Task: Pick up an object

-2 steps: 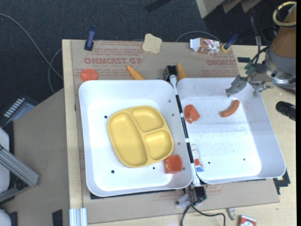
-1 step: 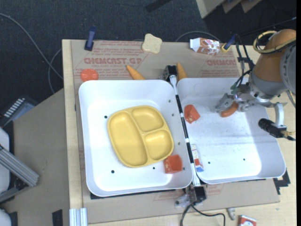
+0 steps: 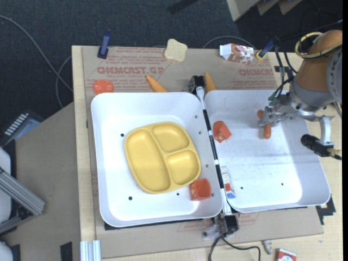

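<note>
Arm over the right bin's far right corner, claw low beside a small orange piece.

The claw [image 3: 270, 117] sits low in the right bin [image 3: 283, 192]; a small orange piece [image 3: 266, 130] lies at its tip, but I cannot tell whether the claw is open, closed or gripping it. An orange-red block [image 3: 221, 130] lies near the bin's left wall. The left bin [image 3: 109, 145] holds a yellow divided tray [image 3: 162, 156] with a red block [image 3: 200, 189] just beside it.
</note>
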Action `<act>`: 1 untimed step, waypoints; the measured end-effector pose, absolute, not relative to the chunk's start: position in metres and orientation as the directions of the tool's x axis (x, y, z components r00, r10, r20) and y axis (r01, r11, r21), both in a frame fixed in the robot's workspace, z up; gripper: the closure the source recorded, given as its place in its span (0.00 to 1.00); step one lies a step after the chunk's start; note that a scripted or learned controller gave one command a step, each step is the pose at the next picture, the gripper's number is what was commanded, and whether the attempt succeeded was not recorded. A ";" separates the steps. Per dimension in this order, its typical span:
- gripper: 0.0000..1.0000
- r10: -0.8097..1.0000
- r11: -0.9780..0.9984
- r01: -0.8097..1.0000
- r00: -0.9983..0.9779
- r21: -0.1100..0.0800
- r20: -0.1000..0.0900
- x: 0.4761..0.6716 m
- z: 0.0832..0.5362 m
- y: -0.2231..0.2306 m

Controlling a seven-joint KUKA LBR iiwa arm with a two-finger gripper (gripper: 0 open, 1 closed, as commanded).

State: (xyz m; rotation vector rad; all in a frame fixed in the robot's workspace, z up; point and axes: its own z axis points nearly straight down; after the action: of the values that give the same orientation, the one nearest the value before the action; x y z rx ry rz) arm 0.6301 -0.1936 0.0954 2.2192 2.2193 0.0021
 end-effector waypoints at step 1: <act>1.00 1.000 0.002 1.000 -0.002 -0.001 0.002 0.638 0.085 -0.124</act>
State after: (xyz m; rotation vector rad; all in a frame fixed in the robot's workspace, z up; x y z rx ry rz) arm 0.6383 -0.1236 0.0851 2.2210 2.2244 0.0007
